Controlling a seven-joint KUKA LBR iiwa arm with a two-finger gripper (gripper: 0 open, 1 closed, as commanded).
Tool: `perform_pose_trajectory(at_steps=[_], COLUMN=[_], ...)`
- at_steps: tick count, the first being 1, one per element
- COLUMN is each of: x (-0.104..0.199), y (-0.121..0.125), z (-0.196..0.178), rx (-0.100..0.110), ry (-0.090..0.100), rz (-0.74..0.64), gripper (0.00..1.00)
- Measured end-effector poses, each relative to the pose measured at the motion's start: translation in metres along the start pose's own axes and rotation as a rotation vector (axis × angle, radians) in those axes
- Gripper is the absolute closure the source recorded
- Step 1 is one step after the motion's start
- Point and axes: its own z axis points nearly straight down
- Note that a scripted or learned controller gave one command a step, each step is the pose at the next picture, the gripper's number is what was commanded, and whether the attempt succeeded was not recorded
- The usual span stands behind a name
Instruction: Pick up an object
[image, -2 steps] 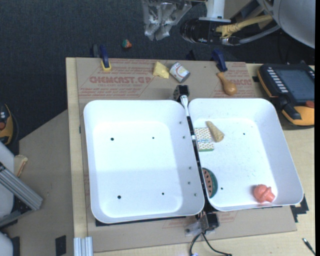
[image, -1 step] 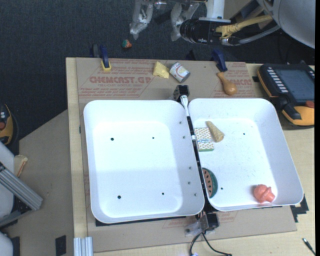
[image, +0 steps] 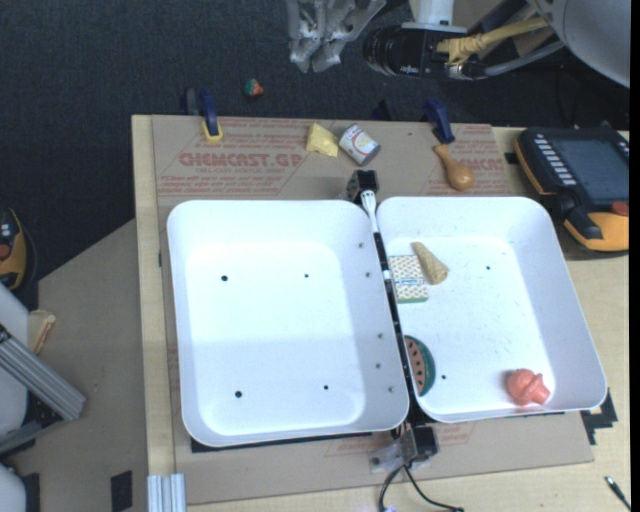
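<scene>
Claw (image: 322, 45), state impossible to tell, is poised at twelve o'clock; wall-hugging watermelon slice (image: 418, 364) and cone (image: 430, 262) could be fumbled.

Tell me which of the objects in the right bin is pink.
The pink one is the rounded toy in the right bin's near right corner. The cone, checkered block and watermelon slice lie nearer the divider.

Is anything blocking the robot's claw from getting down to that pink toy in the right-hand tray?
Nothing visible does. The gripper hangs beyond the far edge of the bench, and the pink toy lies alone in the near right corner of the right bin, apart from the cone and the watermelon slice.
</scene>
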Motion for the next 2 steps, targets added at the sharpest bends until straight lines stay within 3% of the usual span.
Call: perform_pose_trajectory(at_steps=[1, 2], x=[0.0, 0.001], y=[0.0, 0.0], z=[0.001, -0.011], rx=[0.001, -0.003], ry=[0.0, 0.001], rz=[0.0, -0.002], gripper=[0.0, 1.0])
